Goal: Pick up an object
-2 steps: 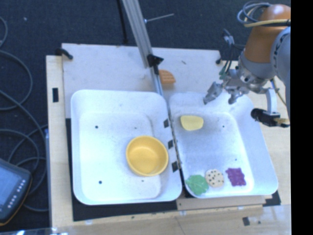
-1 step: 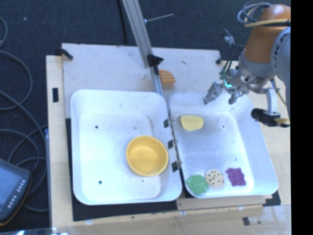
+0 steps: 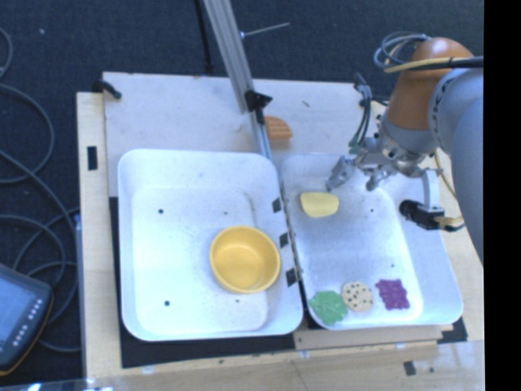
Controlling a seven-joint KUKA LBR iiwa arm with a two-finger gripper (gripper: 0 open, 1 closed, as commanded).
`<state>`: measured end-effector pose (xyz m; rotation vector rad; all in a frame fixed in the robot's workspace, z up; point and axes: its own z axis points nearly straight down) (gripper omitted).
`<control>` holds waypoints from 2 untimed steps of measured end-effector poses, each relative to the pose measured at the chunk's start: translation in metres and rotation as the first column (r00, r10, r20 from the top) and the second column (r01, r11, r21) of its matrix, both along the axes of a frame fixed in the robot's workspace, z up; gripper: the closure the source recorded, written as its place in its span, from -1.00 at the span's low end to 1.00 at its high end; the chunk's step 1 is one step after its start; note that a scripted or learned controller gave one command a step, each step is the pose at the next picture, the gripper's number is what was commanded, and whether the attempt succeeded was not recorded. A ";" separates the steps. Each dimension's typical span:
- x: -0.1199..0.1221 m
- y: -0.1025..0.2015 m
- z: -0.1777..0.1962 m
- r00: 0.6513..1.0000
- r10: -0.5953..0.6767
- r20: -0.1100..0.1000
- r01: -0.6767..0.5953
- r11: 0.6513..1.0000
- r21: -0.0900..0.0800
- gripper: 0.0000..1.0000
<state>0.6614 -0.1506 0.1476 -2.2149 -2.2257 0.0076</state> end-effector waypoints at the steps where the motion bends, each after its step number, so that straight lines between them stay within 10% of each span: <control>1: -0.001 -0.001 -0.049 1.000 -0.002 0.002 0.002 1.000 -0.001 -1.00; 2: 0.001 -0.002 -0.034 1.000 0.000 0.010 0.000 1.000 -0.003 1.00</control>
